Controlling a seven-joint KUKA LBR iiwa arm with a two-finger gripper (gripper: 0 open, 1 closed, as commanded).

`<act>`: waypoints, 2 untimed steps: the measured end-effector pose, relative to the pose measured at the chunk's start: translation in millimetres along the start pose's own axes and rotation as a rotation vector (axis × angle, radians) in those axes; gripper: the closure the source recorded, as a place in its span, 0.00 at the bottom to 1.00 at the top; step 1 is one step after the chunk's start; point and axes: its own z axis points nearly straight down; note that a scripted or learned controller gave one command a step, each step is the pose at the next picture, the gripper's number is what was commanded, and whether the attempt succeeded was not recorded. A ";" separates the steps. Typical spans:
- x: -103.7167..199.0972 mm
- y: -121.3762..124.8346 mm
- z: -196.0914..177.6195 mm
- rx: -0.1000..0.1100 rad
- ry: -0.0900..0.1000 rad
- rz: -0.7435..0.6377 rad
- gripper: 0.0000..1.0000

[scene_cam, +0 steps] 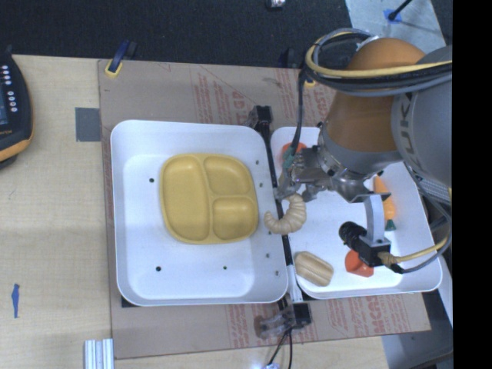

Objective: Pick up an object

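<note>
Currently gripper (pixel 296 193) over the bins' divider.
Jaws closed on croissant (pixel 287 217); yellow tray (pixel 207 198) in left bin (pixel 134 275).

The arm (pixel 384 91) covers most of the right bin (pixel 419 283), so you cannot see that bin's far edge or its middle. The gripper (pixel 296 187) is a dark blur over the bin's near-left edge; whether it grips the croissant (pixel 287 217) below it is unclear. Orange items (pixel 388 206) peek out from behind the wrist, too hidden to identify. A black handheld device (pixel 11 106) is cut off by the picture's left edge.
</note>
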 end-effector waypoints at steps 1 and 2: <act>50.3 0.7 6.3 0.003 -0.002 0.000 1.00; 98.3 -4.1 106.6 0.014 -0.004 0.000 1.00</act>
